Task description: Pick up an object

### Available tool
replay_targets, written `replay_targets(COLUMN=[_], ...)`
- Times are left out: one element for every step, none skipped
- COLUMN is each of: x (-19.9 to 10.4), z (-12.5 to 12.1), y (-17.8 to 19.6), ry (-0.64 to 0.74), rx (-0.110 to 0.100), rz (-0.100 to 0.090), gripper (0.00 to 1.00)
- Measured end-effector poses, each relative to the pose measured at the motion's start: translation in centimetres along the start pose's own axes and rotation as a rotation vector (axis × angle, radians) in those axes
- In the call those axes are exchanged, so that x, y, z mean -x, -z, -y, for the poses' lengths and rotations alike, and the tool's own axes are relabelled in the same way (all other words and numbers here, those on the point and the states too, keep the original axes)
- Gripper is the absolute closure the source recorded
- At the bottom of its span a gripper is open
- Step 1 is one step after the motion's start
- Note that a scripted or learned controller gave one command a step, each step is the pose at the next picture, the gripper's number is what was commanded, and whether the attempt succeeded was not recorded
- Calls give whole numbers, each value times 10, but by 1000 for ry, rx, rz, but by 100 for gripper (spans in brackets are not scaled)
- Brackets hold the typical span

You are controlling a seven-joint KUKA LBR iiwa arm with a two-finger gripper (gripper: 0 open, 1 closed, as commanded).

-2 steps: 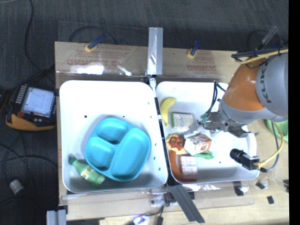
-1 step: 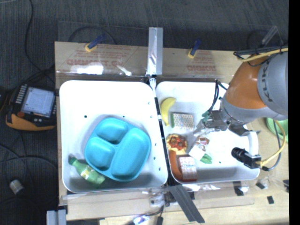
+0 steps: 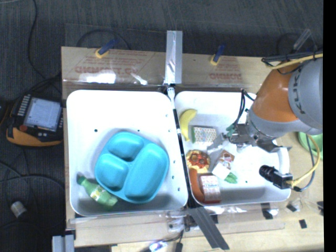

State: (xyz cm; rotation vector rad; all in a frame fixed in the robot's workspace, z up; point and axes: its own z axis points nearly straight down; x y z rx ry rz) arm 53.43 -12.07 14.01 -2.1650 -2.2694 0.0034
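target: crumpled silver packet (image 3: 216,154) mid right bin (image 3: 262,193), touching snack bags | my tool (image 3: 234,139) low just beside it, grip state I cannot tell | risk: crowded pile, fingers may snag a neighbour or slip off foil

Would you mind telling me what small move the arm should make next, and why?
Probably a short descent. The end effector sits over the cluster in the right bin, above a grey packet beside the red snack bag; nothing is visibly held between its fingers, so lowering seems the sensible next step.
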Motion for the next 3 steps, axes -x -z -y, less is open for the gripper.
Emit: replay_targets(x=[24,25,-57], z=[23,21,29], y=[-50,-39,113], ry=[51,50,-141], rx=[16,23,3], rz=[5,6,4], gripper=[0,100,100])
